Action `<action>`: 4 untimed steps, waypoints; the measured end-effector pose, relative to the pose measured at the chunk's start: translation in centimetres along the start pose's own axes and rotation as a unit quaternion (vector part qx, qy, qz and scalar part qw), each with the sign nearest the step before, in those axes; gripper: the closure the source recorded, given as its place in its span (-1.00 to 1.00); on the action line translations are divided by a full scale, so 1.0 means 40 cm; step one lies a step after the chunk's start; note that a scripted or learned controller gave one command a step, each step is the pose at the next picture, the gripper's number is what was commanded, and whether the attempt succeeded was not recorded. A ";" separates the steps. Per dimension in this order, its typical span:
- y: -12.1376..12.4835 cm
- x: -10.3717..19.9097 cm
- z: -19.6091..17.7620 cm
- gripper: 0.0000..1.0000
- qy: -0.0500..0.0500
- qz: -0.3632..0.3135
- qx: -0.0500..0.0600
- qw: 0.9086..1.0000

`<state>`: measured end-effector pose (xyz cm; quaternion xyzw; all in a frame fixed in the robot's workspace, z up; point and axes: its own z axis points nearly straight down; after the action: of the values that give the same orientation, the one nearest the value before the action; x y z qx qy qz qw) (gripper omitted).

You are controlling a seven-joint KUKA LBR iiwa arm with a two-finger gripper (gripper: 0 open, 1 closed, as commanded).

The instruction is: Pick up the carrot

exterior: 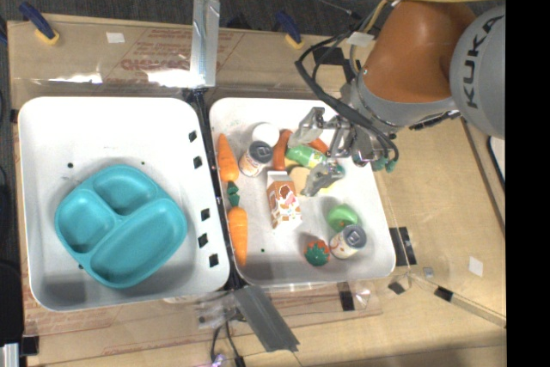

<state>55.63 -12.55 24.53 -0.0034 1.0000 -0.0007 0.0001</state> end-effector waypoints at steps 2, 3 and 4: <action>0.093 0.090 0.359 1.00 -0.001 0.039 -0.001 0.999; 0.249 0.194 0.131 1.00 -0.002 -0.092 -0.001 0.996; 0.277 0.125 -0.314 1.00 -0.006 -0.105 0.001 0.994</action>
<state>50.54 -1.50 37.07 -0.1083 0.9941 -0.0018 0.0063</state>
